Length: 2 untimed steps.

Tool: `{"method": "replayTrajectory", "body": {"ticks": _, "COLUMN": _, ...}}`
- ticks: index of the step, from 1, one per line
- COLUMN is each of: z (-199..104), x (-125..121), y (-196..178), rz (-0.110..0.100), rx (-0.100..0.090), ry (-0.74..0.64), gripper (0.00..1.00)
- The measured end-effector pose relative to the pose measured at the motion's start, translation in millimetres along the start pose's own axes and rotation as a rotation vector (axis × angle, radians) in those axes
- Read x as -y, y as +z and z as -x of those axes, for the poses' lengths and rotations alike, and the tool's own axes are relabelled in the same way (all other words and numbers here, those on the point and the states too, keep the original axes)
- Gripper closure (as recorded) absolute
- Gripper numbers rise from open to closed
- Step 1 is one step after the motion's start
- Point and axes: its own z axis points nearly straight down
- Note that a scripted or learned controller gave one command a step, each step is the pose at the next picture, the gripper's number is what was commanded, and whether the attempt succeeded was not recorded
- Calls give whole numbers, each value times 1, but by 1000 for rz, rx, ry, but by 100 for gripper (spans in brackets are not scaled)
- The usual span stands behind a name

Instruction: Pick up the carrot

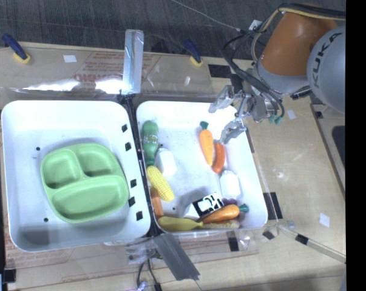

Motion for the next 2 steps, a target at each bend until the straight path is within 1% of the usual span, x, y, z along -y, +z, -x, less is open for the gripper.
{"method": "replayTrajectory", "body": {"ticks": 1, "z": 22, "x": 4, "y": 129, "rz": 4, "rx": -4, "ry": -117, "gripper": 0}}
{"method": "replayTrajectory", "body": {"ticks": 2, "z": 26, "x": 3, "y": 113, "rz": 0, "rx": 7, "ry": -124, "gripper": 100}}
